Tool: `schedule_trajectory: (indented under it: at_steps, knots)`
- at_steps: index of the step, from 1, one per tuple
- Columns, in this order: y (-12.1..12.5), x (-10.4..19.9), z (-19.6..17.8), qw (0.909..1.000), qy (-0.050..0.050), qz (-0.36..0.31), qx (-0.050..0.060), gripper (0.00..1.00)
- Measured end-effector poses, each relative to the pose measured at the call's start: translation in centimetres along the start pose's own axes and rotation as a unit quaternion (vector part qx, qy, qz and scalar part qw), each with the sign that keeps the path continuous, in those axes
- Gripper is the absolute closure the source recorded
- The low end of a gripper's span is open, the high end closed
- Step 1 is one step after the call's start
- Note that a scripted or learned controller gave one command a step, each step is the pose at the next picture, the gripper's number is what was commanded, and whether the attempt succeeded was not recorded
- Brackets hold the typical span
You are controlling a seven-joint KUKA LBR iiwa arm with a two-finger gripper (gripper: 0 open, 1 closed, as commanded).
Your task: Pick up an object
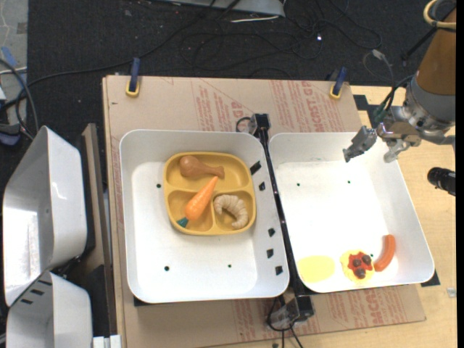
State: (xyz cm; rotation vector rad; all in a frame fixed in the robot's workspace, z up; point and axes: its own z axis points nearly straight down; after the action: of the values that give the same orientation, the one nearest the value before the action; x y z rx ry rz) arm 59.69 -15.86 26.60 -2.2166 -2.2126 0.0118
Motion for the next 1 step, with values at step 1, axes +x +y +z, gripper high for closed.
schedule_trajectory:
  at_steps: [1]
  knots:
    - [0.2,0.07,-0.73,1.0,-0.001,-0.001,-0.006,0.0]
